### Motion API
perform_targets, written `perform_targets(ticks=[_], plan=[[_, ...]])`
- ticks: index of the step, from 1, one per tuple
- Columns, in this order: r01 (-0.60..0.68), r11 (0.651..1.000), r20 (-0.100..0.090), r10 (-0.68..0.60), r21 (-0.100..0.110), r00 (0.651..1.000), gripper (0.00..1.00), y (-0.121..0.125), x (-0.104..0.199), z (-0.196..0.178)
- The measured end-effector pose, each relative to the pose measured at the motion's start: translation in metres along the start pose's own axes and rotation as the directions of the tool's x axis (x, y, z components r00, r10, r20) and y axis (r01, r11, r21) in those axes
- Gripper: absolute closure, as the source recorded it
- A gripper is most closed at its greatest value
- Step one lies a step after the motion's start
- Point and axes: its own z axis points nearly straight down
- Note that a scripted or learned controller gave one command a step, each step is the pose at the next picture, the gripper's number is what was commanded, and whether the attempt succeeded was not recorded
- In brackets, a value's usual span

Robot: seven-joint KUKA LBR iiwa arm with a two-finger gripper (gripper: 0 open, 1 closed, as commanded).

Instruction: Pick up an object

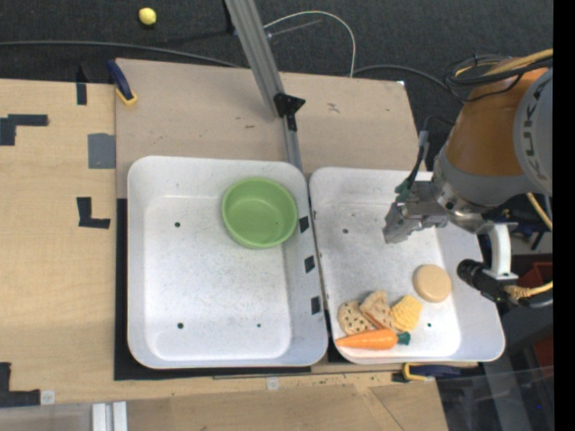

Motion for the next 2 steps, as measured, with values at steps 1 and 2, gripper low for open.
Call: perform_targets(ticks=[1,2], plan=[[0.006,1.000,-0.001,-0.006,0.001,1.000,1.00,-0.004,0.057,0.010],[0.006,1.000,-0.001,-0.006,0.001,1.000,1.00,0.000,0.101,0.007]])
